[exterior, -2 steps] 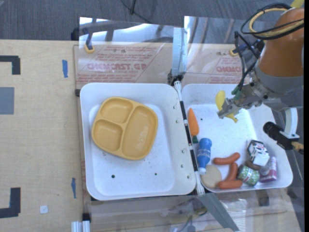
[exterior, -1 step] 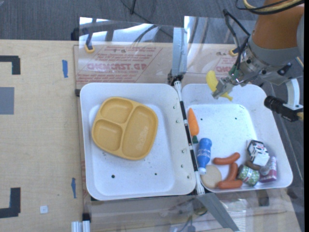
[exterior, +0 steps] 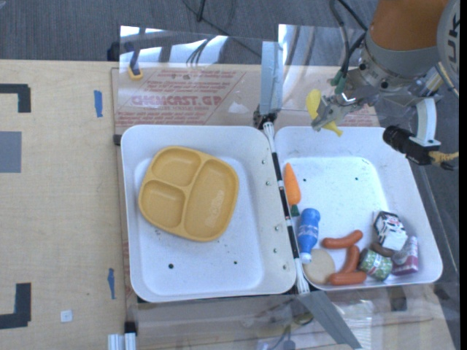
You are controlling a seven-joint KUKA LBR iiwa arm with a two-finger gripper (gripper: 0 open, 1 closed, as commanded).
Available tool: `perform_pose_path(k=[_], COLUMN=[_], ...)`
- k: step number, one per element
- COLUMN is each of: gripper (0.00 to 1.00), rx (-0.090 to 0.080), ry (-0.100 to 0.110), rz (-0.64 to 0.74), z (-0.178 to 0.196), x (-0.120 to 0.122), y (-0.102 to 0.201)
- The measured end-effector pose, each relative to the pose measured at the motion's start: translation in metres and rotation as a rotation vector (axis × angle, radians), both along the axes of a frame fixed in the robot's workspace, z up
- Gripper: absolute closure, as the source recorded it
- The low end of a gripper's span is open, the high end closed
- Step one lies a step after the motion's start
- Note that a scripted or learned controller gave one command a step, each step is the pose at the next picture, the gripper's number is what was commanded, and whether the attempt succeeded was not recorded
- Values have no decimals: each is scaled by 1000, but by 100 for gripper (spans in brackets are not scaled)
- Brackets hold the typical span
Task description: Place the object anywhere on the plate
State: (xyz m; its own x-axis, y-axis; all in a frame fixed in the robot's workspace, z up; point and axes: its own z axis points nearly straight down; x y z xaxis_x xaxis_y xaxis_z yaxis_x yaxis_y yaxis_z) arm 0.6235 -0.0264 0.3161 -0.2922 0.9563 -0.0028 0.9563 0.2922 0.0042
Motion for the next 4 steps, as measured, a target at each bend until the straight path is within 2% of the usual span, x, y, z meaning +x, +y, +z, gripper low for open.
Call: perform_pose_path(k=[1, 2, 3, 4], gripper=[100, 100, 100, 100], rx=[1, 2, 2, 2], ry=[6, 6, 7, 7], rz=[-253, -72, -60, -58], z=[23, -132, -144, -188], x=[-33, -10, -17, -37], y=[29, 85, 155, 176])
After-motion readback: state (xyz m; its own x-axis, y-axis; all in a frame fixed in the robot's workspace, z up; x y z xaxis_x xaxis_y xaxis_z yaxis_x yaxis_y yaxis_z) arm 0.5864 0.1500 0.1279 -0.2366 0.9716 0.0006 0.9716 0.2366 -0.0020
